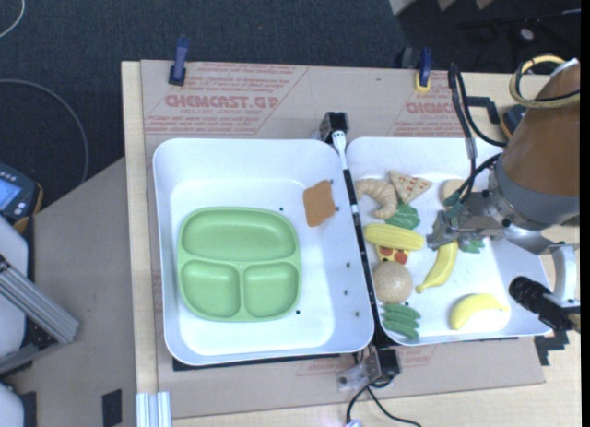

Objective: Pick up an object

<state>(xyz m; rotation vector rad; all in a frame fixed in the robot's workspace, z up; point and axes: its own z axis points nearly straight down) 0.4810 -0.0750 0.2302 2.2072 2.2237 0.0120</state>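
My gripper (458, 230) hangs low over the right bin (490, 274), at its right-middle, with the grey arm and orange band behind it. A small green piece (474, 244) peeks out just beneath it. Just left and below lies a curved yellow banana (441, 268). A corn cob (394, 236) lies further left, with a red piece (395, 255) under it. A tan croissant-like piece (378, 195) and a pizza slice (408, 184) sit at the bin's back. A beige ball (392, 281), a green pod (402, 321) and a yellow lemon-like piece (477, 310) lie at the front.
The left bin (168, 231) holds a green divided plate (238, 262) and a brown flat piece (319, 203) near its right wall. Black clips sit at the seam between the bins, back (334, 125) and front (381, 361). Cables run above the right bin's back right.
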